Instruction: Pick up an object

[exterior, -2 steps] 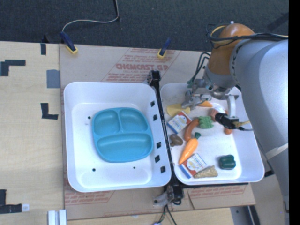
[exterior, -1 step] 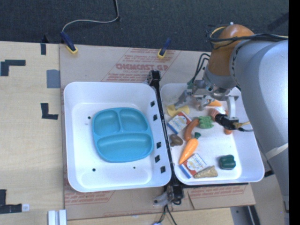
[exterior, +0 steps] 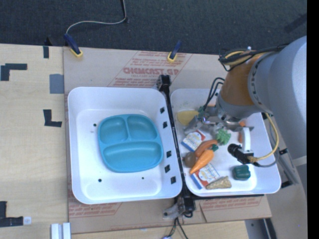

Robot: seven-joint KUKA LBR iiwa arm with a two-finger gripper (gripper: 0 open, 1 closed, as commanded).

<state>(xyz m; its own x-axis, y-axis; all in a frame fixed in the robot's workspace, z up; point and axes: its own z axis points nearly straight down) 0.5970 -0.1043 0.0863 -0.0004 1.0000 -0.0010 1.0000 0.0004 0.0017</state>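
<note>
The right bin (exterior: 269,183) holds a heap of small items: an orange carrot (exterior: 203,158), a yellow piece (exterior: 187,116), a white packet with red and blue print (exterior: 193,141), a second printed packet (exterior: 207,175), a dark green block (exterior: 241,172), a tan wedge (exterior: 219,183) and a green leafy piece (exterior: 223,135). My gripper (exterior: 212,119) hangs low over the bin's upper middle, between the yellow piece and the green leafy piece. The wrist above hides its fingers.
The left bin (exterior: 82,133) holds a blue divided plate (exterior: 131,142). A black divider (exterior: 171,133) with clips runs between the bins. The arm's grey bulk and orange band (exterior: 239,86) cover the right bin's upper right. Yellow clamps (exterior: 75,48) sit on the cardboard's far edge.
</note>
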